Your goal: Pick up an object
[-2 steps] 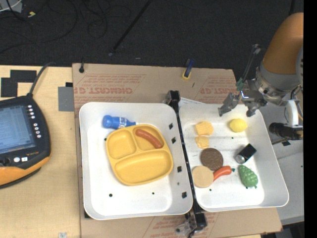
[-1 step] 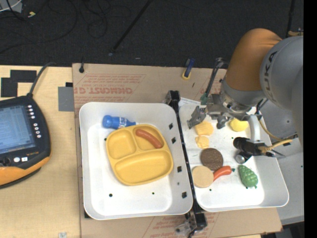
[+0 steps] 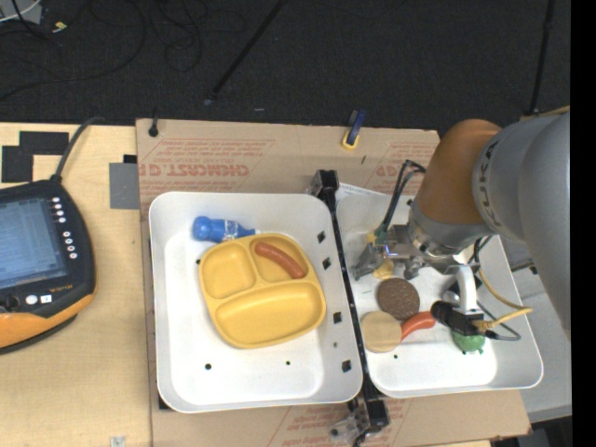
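Note:
My gripper point(image 3: 374, 261) hangs low over the upper left part of the right bin point(image 3: 517, 366), under the grey arm with its orange band. Just below it lies a dark brown round disc point(image 3: 399, 297). A tan round piece point(image 3: 380, 331) sits by the bin's left wall. A red pepper-like piece point(image 3: 419, 324) lies next to it, and a small green object point(image 3: 469, 344) rests further right. I see nothing between the gripper and these things that shows a grasp.
The left bin point(image 3: 177, 343) holds a yellow divided plate point(image 3: 265, 310) with a sausage point(image 3: 281, 257) in one compartment, and a blue bottle point(image 3: 219, 229) beside it. A black divider point(image 3: 340, 277) separates the bins. A tablet point(image 3: 37, 250) lies far left.

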`<action>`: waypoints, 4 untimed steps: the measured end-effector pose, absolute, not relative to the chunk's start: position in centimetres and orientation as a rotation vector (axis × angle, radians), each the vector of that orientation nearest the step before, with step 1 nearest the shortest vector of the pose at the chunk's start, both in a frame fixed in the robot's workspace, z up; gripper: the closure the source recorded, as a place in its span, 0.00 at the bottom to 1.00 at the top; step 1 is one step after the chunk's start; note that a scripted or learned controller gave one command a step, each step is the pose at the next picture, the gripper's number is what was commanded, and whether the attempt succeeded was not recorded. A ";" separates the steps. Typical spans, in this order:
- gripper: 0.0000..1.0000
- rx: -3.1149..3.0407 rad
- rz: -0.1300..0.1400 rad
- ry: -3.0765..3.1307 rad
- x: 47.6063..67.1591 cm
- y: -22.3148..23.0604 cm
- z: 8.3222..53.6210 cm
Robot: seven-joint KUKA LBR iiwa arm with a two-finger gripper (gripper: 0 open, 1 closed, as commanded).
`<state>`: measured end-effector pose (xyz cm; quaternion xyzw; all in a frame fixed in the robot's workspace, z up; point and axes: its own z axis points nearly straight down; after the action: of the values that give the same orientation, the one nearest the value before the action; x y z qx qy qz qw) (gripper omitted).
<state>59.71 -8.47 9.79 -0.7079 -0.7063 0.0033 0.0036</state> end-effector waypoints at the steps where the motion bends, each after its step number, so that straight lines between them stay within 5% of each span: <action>1: 1.00 -2.228 0.003 -2.210 59.9 -8.6 11.4; 2: 1.00 -2.213 0.004 -2.218 50.1 -2.5 19.0; 3: 1.00 -2.226 -0.019 -2.230 48.3 -1.7 35.9; 4: 1.00 -2.206 -0.009 -2.237 47.6 11.4 41.5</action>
<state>47.56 11.42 41.47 -0.7022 -0.7120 -0.0030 0.0001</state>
